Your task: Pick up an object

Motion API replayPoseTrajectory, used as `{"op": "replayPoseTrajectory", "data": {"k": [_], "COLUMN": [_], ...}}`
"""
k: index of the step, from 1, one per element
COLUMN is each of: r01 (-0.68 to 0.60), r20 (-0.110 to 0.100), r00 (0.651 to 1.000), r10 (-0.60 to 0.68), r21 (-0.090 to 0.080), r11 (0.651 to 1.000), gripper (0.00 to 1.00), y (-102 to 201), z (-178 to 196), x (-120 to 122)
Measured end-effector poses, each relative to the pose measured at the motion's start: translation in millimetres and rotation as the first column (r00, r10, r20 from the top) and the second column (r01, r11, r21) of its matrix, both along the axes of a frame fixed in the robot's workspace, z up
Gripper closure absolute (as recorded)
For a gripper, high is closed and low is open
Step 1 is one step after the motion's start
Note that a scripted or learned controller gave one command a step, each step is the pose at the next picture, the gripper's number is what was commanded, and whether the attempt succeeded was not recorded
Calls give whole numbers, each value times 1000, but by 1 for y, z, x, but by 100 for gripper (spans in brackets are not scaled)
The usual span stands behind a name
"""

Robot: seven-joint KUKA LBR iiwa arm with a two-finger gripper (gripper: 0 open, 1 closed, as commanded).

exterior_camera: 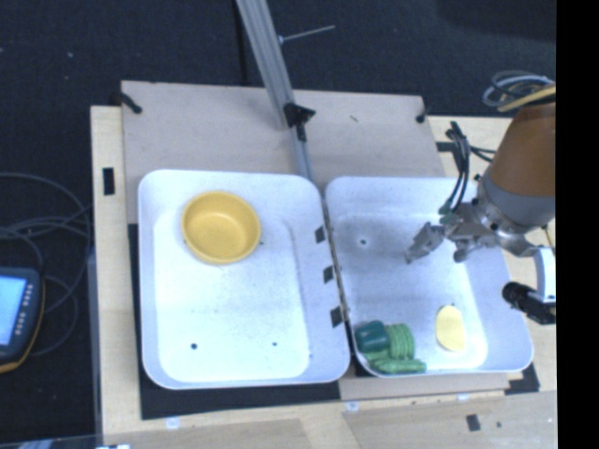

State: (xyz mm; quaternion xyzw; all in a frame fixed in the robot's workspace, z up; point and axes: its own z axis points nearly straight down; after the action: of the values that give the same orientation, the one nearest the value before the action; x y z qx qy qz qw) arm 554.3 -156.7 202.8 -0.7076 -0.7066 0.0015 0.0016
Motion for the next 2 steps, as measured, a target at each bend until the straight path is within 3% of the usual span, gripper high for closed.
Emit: {"op": "replayPoseTrajectory", "data": {"k": [2], "r01": [-1], "r20": [4], "r00": [1000], "r10": [1], "r21": [-1], "r11": [1000], "gripper": [0], "y": [-2], "z": [-103], "x": [2]}}
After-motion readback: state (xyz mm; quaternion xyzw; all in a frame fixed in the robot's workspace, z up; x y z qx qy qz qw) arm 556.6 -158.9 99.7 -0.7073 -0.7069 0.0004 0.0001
